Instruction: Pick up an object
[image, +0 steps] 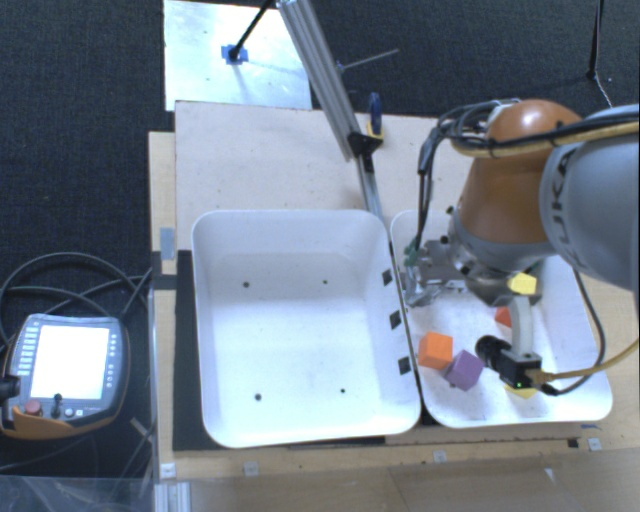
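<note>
Over the right bin (590, 400) I see my arm (560, 170) reaching down, its end effector (432, 275) low near the bin's left wall; I cannot tell its state; an orange cube (435, 351) lies just beside a purple cube (464, 370) on the bin floor, near the end effector but apart from it; the left bin (215, 240) sits alongside on the desk (260, 150).
</note>
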